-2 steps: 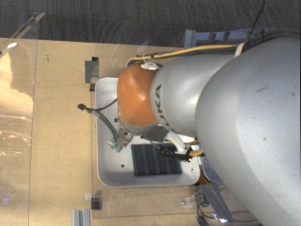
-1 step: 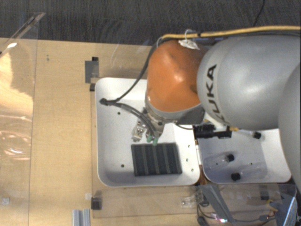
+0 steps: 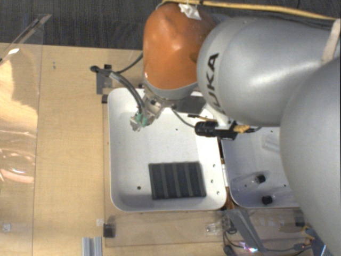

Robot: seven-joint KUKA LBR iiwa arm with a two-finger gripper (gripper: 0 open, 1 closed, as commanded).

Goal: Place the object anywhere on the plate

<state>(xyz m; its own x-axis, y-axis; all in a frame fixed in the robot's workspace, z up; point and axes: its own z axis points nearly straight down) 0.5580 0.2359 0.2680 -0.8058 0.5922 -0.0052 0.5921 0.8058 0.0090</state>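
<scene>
The gripper (image 3: 139, 120) hangs over the left bin (image 3: 120, 159); whether it is open or closed, or holds anything, cannot be told. A dark ribbed plate (image 3: 176, 180) lies well below it.

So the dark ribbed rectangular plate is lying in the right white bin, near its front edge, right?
Not quite. The camera view shows the dark ribbed rectangular plate lying in the left white bin, near its front edge, not the right white bin.

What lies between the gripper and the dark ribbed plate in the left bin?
In the camera view, bare white bin floor separates the gripper from the ribbed plate.
</scene>
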